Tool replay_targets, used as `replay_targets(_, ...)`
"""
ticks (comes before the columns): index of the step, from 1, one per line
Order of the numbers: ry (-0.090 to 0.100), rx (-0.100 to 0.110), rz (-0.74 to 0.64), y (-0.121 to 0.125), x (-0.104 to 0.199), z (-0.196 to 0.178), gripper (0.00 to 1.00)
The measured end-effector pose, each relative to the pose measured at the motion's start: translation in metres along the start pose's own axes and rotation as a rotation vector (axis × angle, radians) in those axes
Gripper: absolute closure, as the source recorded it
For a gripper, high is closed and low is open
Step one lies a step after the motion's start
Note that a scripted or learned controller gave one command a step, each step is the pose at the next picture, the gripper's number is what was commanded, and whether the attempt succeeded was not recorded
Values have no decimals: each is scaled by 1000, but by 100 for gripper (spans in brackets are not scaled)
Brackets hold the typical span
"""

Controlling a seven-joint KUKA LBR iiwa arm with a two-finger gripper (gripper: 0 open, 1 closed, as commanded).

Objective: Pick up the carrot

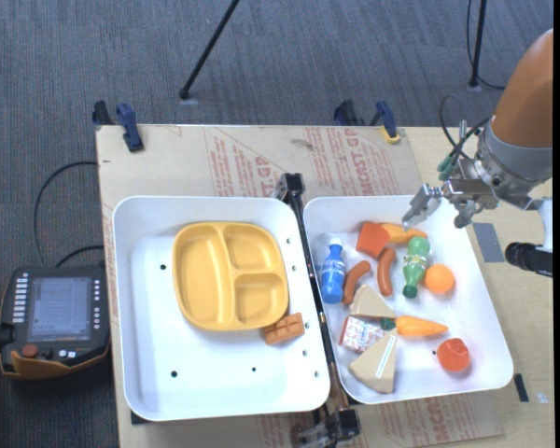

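Carrot [420, 326] lying flat in the lower middle of the right bin [493, 317], pointed end toward the right, leafy end touching the small red-and-white carton [362, 333]. Gripper [440, 205] poised above the upper right rim of that bin, well apart from the carrot and up-right of it, fingers spread wide with nothing between them. Between the two: a green bottle [414, 266] standing near an orange ball [439, 279], both just above the carrot. Crowded on the carrot's left by a cheese wedge [371, 302] and, lower, a pale wedge [377, 365]; a red tomato-like piece [454, 355] just below its tip, apart from it. Open white floor to the right of the tip, up to the bin's right wall. Further up: two sausages [385, 271], a blue bottle [332, 271] against the left wall, and an orange-red block [374, 238]. In the left bin [131, 362], a yellow divided plate [231, 274] with a small brown waffle piece [284, 329] at its lower corner, bare floor around them.
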State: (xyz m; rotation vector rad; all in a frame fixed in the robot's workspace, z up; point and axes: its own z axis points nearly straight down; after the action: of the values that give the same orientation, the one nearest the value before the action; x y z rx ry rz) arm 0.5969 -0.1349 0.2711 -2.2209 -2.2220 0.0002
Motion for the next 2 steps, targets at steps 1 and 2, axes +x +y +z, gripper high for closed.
replay_targets(1,2,5,178,43,10,183,0)
replay_targets(2,1,1,30,-23,-24,184,0)
